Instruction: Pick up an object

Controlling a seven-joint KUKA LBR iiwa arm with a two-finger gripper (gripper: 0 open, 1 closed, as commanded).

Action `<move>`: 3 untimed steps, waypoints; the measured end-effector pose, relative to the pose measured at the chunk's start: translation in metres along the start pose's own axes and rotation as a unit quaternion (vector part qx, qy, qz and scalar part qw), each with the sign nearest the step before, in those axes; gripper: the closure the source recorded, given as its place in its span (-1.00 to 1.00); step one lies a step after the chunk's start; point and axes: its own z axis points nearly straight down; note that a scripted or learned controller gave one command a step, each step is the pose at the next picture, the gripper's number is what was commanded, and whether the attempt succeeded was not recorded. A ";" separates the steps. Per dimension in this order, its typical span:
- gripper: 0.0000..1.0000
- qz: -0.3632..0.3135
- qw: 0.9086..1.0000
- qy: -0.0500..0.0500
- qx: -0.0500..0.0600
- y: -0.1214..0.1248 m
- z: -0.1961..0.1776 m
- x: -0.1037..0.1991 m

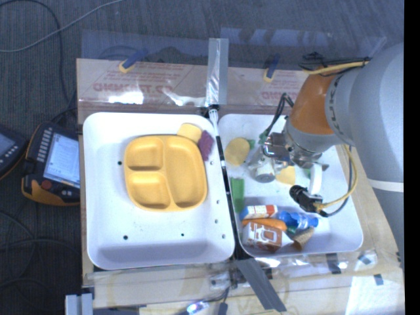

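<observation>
The left bin (98, 241) holds a big yellow divided plate (164, 171), stiff, broad and awkward for two fingers except at its rim. The right bin (351, 231) holds smaller clutter: an orange-labelled packet (264, 233) near its front, probably light and crushable, and a pale yellow disc (237, 150). The hand (266, 166) hangs low between them; whether it is spread I cannot tell.
</observation>
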 end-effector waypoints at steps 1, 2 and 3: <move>-1.00 0.000 1.000 0.000 0.000 0.000 0.000 0.000; -1.00 -0.115 0.993 0.000 0.007 0.003 -0.083 0.039; -1.00 -0.073 0.997 -0.001 0.009 0.003 -0.023 -0.006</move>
